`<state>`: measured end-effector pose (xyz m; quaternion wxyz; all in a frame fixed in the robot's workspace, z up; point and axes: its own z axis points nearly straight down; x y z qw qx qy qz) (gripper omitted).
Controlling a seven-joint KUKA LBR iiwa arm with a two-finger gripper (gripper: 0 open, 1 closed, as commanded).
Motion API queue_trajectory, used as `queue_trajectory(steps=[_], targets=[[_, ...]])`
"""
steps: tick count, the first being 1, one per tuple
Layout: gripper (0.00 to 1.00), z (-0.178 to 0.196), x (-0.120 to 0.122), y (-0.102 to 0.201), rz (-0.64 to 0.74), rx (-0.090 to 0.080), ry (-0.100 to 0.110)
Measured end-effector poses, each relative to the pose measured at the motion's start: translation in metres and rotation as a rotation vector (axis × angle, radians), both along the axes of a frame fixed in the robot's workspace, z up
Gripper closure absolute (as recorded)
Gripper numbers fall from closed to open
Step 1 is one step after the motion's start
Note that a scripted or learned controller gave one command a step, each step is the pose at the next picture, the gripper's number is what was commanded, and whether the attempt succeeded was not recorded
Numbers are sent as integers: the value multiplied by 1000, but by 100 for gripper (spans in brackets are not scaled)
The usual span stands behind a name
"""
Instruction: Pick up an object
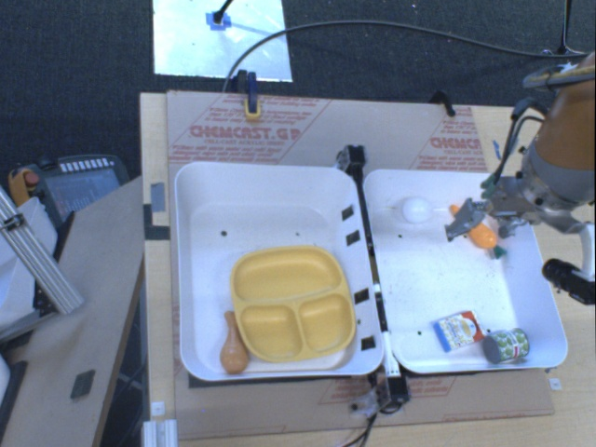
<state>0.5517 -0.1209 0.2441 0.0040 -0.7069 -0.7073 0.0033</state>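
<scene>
Reaching in from the right, my gripper hangs over the right bin with an orange object just beside its fingertips, on the near side. I cannot tell its opening. The arm's wrist leans leftward over the bin's far right corner.

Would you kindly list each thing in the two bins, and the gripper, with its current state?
yellow tray: flat in left bin, compartments bare.
tan pear-shaped toy: lying beside the tray.
white ball: resting in right bin.
orange object: under the gripper.
small carton: lying flat.
can: on its side.
</scene>
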Motion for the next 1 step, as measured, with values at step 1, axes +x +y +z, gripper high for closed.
queue_trajectory(steps=[1], targets=[[0, 6, 2, 0, 2, -1, -12]])
